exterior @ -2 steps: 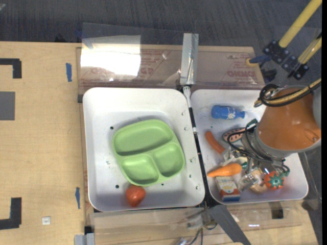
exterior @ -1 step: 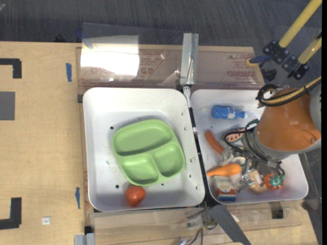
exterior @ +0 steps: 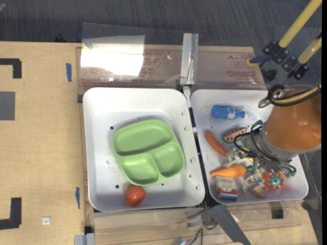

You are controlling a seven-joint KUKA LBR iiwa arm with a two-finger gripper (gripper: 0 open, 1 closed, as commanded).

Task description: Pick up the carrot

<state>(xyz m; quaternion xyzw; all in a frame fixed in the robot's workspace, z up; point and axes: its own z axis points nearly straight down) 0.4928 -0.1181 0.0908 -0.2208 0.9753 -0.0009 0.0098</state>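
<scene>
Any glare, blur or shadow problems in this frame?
Camera view: strong glare on the clear panel behind the left bin; the arm is softly blurred and covers part of the right bin; the carrot stays readable, evenly lit.

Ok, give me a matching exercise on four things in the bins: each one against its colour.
Things:
1. carrot
2. divided plate
3. bottle
4. tomato

Colours:
A. blue
B. red
C. orange
D. green

Pairs: 1-C, 2-D, 3-A, 4-B
</scene>
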